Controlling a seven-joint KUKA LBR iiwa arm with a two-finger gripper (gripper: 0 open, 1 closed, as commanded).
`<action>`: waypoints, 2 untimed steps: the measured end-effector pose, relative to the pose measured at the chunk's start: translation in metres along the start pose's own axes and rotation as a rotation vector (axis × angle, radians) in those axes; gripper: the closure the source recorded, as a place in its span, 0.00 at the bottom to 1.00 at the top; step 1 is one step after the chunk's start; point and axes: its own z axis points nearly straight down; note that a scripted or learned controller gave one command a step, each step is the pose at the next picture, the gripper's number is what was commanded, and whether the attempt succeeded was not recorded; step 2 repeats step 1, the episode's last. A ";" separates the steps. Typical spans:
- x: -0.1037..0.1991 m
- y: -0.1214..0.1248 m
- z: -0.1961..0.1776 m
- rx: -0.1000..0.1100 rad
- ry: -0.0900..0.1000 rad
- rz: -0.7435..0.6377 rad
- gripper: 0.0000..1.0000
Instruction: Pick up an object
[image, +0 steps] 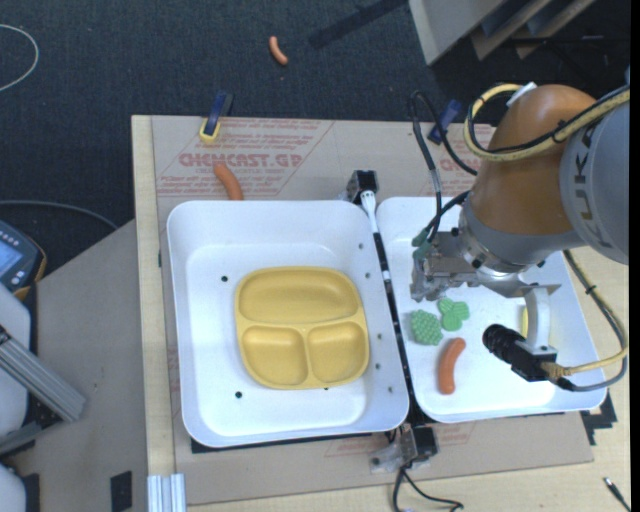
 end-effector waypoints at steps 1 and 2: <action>-0.001 0.012 0.010 0.001 -0.001 0.001 1.00; -0.001 0.012 0.010 0.001 -0.001 0.001 1.00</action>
